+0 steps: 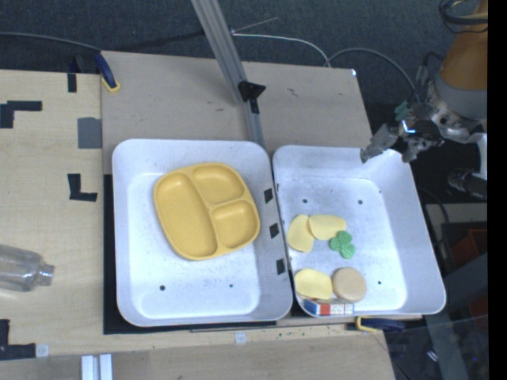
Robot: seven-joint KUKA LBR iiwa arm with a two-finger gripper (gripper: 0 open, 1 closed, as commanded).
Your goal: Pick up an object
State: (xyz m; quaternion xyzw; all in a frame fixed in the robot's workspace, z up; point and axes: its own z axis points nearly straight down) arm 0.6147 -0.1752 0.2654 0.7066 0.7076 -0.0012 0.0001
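Note:
My gripper point(390, 153) hovers over the far right corner of the right bin point(396, 204), open, with nothing between its fingers. Toward the near side of that bin lie two pale yellow pieces point(301, 233) point(326, 226), a small green piece point(343, 245), a larger yellow piece point(314, 283) and a round tan piece point(349, 283). A red, white and blue item point(326, 309) shows at the bin's near rim. All of them sit well below and left of the gripper.
A yellow compartment plate point(207, 210) fills much of the left bin point(135, 283). A slanted metal pole point(226, 46) ends behind the bins. A clear bottle point(24, 267) lies on the bench at far left.

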